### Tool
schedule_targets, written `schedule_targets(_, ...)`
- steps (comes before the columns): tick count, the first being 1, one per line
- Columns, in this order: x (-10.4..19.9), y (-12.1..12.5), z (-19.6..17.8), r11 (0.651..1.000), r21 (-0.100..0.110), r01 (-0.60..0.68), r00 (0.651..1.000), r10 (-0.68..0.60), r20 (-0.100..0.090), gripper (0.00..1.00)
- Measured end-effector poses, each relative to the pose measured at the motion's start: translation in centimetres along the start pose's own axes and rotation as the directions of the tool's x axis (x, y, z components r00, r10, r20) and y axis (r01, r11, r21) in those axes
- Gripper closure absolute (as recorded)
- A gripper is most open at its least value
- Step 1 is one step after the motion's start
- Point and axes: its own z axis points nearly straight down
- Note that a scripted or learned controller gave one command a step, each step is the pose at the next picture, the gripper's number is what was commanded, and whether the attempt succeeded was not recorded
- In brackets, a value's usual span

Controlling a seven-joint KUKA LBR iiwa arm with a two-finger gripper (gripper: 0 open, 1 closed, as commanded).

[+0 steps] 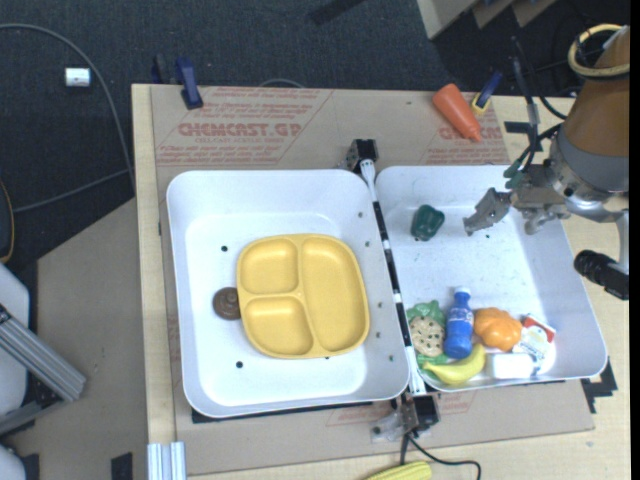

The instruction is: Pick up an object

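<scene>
Red "CHEMCAST GP" print, repeated faintly, on the brown bench board (250,118)

The yellow three-compartment plastic plate (301,295) lies in the left white bin (190,268), a brown round disc (226,303) touching its left edge. In the right white bin (570,308), a dark green pepper-like toy (427,222) lies toward the back; a blue bottle (459,323), yellow banana (455,370) and orange fruit (497,329) cluster at the front.

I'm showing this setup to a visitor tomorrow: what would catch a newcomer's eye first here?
Probably the yellow divided plate in the middle of the left bin, with a small brown round thing peeking out at its left edge. Next, the colourful heap in the right bin's near corner: a blue bottle, a banana, an orange fruit. The gripper hangs above that bin's far side, right of a lone green pepper.
</scene>
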Motion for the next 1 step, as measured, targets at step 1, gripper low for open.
schedule_targets(1,2.69,4.50,7.91,1.000,0.002,0.000,1.000,0.000,-0.001,0.00)
